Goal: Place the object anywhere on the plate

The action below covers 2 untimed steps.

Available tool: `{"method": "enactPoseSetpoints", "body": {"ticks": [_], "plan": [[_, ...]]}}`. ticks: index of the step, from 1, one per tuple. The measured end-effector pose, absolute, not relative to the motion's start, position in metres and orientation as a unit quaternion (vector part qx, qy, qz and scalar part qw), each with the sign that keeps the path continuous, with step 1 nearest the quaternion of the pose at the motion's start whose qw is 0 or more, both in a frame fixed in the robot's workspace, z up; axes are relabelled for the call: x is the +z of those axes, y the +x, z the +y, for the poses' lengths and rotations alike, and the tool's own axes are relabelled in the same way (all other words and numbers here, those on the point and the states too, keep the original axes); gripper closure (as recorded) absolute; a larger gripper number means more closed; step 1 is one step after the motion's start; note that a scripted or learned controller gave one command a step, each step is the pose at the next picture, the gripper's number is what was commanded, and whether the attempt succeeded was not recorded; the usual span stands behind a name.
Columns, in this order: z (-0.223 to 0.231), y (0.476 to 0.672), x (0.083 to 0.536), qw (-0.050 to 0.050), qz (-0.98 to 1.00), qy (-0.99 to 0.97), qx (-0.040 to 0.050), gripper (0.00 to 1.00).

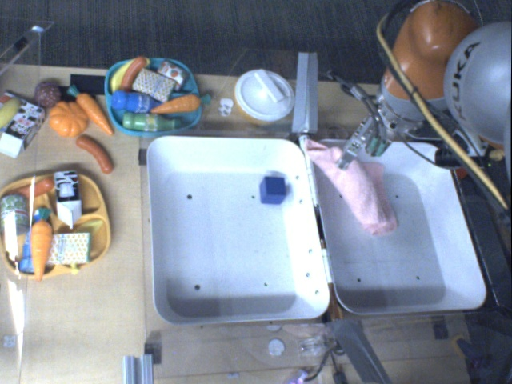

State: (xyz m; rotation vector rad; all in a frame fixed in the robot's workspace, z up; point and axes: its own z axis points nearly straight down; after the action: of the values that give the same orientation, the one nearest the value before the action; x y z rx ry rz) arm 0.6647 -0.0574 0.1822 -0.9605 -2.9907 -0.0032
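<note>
- Left bin (172,286): we log a blue cube (274,189), unplaced.
- Right bin (448,286): pink cloth (364,189).
- Gripper (352,154): touching the cloth's upper end; grip state we cannot tell.
- White plate (264,94): behind the bins; placing remains, we judge.

pink cloth (362,194): soft, matt, fuzzy | blue block (274,189): smooth, matt | bins (232,306): white plastic, smooth, slight sheen | worktop (120,326): pale wood, matt | arm shell (484,70): glossy grey; orange band glossy
</note>
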Motion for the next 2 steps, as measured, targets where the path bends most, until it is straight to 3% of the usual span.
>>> {"method": "enactPoseSetpoints", "body": {"ticks": [1,2], "plan": [[-0.056,0.666,0.223,-0.001,-0.953,-0.304,-0.0010,1.00],[-0.012,0.629,0.214,0.001,-0.994,-0.108,-0.0010,1.00]]}}
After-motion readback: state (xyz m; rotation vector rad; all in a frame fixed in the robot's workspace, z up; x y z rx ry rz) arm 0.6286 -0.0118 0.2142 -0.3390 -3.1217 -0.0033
